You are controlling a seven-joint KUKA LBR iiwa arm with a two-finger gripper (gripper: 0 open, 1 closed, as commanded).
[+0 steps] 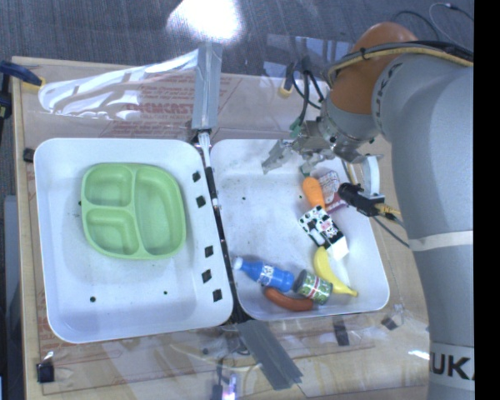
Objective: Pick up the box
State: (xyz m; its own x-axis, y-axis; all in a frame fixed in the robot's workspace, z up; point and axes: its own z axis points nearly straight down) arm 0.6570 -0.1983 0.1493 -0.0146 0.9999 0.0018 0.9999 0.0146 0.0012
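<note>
Presently, the findings stand as follows.

Step in hand: approach, judged from position; the small black-and-white cow-patterned carton box (321,226) is not between any fingers.
Task item location: the box lies in the right shallow white plastic bin (254,215), toward its right wall, just below the orange carrot-shaped toy (314,191) and just above the yellow plastic banana (332,275).
End effector: the grey two-finger gripper (304,150) hangs over the bin's upper right part, above the carrot; whether it is spread or pressed together cannot be told.
Next move, in my judgement: shift down-frame past the carrot, centre over the box, align across its narrow sides, descend.
Count, right bin: one box, one carrot, one banana, one blue bottle with white cap (265,272), one small green can (313,287), one red sausage-shaped toy (289,301).
Count, left bin (58,248): one pale green three-compartment plastic tray (134,210).
Bins: two.
</note>
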